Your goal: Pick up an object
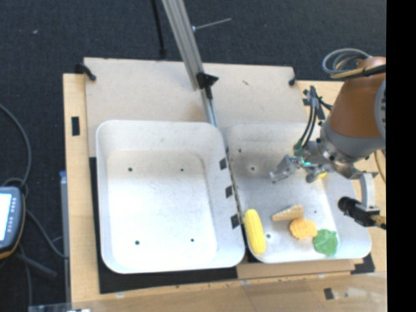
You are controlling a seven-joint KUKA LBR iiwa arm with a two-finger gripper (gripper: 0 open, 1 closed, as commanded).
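You have lots of bare room in the left bin (pixel 117 174), while in the right bin (pixel 260 142) your gripper (pixel 286 169) hangs open with nothing in it, up above the long yellow corn (pixel 254 231), tan wedge (pixel 288 213), bumpy orange lump (pixel 302 228) and green piece (pixel 325 242) along the near edge.
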